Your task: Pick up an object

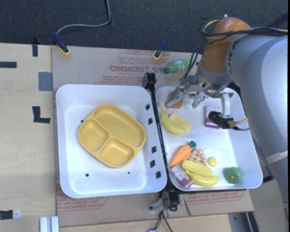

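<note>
Camera view: cardboard (130, 71) under bins reads "CHEMCAST".

We see two white bins side by side: left bin (67, 144) w/ a yellow divided tray (111, 135), right bin (241, 144) w/ toy food. The gripper (186, 96) hangs over the right bin's far-left corner, just above an orange-brown item (174, 99) we can't identify. Nearby: a pale banana (174, 123), carrot (181, 154), waffle (198, 156), yellow corn (197, 168), second banana (204, 180), green pepper (233, 175), small dark box (212, 117).
</note>
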Controlling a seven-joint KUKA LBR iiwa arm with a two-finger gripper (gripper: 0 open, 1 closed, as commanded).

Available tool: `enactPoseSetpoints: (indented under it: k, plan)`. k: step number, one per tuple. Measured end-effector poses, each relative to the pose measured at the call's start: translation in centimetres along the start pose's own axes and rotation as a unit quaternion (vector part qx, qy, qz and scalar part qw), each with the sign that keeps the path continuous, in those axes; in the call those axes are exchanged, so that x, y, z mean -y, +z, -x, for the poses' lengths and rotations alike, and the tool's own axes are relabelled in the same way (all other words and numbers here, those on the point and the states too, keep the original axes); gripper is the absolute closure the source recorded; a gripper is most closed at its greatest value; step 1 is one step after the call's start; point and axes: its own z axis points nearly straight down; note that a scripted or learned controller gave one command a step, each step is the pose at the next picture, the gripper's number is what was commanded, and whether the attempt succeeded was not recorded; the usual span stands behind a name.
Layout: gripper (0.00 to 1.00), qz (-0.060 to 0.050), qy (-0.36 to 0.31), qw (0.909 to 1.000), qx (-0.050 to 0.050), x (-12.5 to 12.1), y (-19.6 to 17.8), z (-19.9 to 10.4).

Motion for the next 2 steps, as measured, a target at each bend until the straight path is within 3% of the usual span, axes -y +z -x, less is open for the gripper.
enactPoseSetpoints:
  k: [1,2]
  plan:
    - [0.00,0.003,0.000,1.0000,0.000,-0.17,3.58,0.65]
    - [1.00,0.003,0.000,1.0000,-0.001,-0.15,2.71,0.53]
